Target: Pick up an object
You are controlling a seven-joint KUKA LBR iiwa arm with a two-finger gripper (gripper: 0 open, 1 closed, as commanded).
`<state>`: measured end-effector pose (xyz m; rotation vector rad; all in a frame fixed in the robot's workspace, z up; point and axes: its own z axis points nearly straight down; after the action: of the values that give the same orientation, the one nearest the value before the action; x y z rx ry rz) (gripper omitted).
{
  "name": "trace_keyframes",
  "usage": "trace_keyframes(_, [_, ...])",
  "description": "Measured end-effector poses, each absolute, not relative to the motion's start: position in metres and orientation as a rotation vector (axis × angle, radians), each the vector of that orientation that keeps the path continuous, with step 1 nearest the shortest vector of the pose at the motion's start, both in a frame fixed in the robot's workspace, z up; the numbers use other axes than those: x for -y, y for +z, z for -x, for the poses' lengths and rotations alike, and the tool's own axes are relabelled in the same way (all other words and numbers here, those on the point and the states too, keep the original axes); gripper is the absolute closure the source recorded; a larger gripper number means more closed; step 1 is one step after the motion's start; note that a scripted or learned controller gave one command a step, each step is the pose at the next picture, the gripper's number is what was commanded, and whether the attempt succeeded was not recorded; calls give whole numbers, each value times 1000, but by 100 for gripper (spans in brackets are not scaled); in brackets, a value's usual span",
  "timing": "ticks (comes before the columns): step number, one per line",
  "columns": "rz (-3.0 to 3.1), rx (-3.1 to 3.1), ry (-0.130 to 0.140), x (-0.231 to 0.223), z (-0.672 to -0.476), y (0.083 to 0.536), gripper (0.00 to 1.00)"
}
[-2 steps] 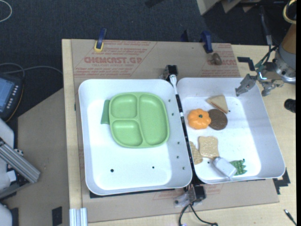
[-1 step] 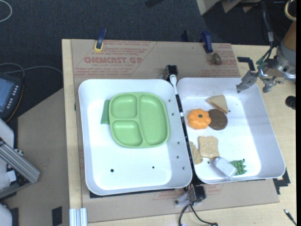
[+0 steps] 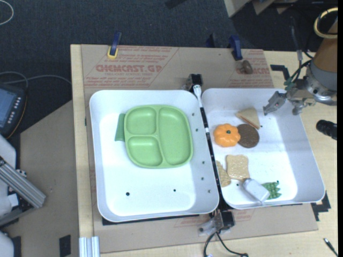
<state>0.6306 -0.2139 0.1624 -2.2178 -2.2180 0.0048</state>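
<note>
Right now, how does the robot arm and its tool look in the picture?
The arm is grey metal with an orange band above the wrist. The tool is a small grey two-finger part, with thin dark cables running along it from the wrist.

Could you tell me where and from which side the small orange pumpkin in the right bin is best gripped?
Grip the orange pumpkin across its round body from straight above. It sits stem-up, and the brown disc crowds its right side, so closing along the front-to-back line probably gives more room.
</note>
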Motion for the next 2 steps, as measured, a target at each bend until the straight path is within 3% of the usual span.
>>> trace_keyframes(1, [2216, 2221, 4, 214, -639, 103, 0])
trace_keyframes(2, [2217, 2225, -6, 213, -642, 90, 0])
